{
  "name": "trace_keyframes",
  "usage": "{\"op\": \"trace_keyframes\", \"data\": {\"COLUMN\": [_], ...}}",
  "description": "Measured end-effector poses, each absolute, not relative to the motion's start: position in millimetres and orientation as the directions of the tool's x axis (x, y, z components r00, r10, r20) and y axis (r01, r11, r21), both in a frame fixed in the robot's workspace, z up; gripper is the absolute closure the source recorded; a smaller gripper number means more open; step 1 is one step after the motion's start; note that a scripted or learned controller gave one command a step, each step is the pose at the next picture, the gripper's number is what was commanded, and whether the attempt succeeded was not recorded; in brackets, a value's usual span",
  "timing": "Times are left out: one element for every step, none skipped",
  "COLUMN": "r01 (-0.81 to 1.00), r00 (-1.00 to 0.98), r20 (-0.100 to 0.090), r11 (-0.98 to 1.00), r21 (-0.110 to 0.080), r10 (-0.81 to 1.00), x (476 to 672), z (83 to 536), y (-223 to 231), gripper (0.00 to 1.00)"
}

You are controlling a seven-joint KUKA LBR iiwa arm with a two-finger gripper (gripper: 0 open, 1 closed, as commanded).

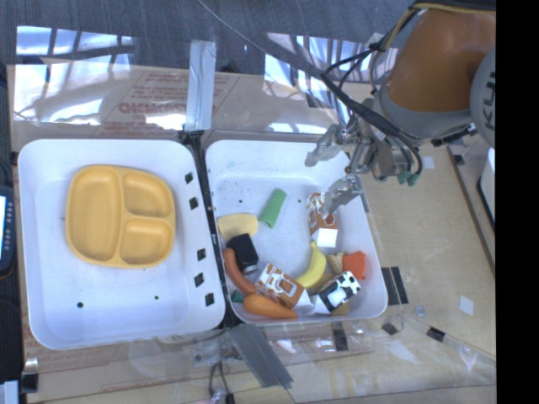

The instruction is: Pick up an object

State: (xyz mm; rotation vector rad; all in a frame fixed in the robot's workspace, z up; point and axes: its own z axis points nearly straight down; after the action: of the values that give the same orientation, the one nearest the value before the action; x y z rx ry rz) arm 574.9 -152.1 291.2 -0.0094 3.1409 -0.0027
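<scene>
The right bin holds a heap of toy food. A green cylinder lies near its middle, and a small brown and white packet sits by the right wall. Below them are a white cube, a banana, a black block, a yellow wedge, a red sausage, a carrot, a brown box and a cow-patterned piece. My gripper hangs over the bin's upper right corner, open, nothing between its fingers. Its lower fingertip is just above the packet.
The left bin holds a yellow divided plate. A taped ridge separates the two bins. An orange-red piece rests against the right bin's right wall. Cables trail from the wrist above the bench.
</scene>
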Motion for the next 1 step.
{"op": "trace_keyframes", "data": {"r01": [0.261], "r00": [-0.965], "r20": [0.004], "r11": [0.965], "r21": [0.0], "r10": [0.261], "x": [526.3], "z": [169.8], "y": [-206.0], "gripper": [0.0]}}
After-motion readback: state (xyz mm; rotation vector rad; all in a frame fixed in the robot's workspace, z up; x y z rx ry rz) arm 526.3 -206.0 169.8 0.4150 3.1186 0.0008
